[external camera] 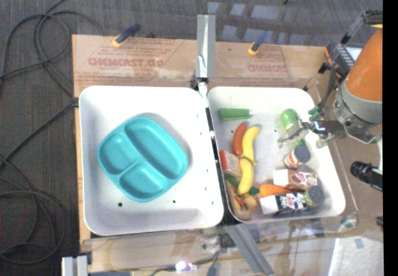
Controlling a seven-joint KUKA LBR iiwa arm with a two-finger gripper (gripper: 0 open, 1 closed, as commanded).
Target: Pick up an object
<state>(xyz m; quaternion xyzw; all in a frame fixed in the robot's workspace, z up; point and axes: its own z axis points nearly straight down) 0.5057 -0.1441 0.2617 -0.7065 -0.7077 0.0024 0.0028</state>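
End effector (297, 133) over the right bin (323, 206), fingers spread, gripping nothing. Green cup (288, 119) touching just above-left, small can (297, 156) just below. Centre over the cup, drop straight, then close; avoid nudging the can.

Arm (367, 76) cut off at right edge; gripper (297, 133) finger state unclear; small items (239, 197) in right bin's near corner overlap, hard to identify.
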